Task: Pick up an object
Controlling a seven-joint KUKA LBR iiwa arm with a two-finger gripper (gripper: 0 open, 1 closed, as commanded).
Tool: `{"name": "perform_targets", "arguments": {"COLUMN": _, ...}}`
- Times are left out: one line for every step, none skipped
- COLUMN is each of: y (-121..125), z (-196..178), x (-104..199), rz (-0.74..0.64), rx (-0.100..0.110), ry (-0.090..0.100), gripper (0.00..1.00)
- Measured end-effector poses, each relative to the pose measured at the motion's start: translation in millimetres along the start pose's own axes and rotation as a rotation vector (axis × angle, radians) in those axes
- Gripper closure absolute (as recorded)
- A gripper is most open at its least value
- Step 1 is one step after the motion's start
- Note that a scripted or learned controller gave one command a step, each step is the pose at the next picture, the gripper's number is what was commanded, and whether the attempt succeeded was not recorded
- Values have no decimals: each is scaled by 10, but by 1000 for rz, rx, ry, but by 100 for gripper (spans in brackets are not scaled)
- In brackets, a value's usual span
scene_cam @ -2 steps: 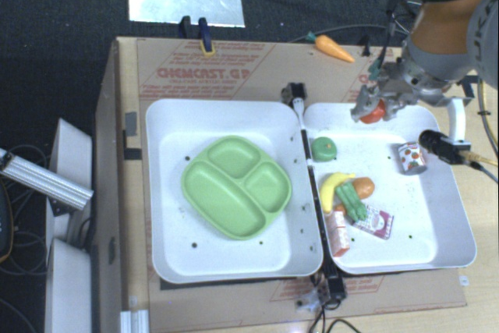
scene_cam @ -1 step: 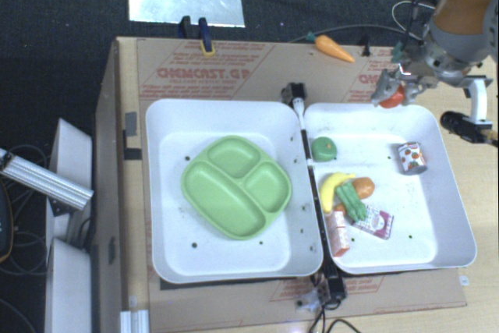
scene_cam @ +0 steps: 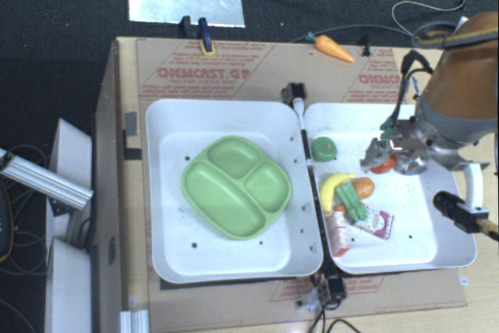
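The hand (scene_cam: 387, 156) hangs over the right bin (scene_cam: 448, 253), with a red-orange object (scene_cam: 382, 165) at its fingertips; I cannot tell if the fingers close on it. At 7 o'clock from the hand lie a banana (scene_cam: 334, 185) and an orange (scene_cam: 362, 187). The left bin (scene_cam: 168, 246) holds a green plate (scene_cam: 236, 185).
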State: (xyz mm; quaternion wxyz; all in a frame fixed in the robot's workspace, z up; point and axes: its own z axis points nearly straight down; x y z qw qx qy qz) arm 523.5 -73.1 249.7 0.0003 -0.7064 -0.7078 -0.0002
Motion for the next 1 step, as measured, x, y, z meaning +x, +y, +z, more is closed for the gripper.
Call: {"name": "perform_targets", "arguments": {"y": 941, "z": 97, "x": -607, "rz": 2, "rx": -2, "ry": -2, "gripper": 100}}
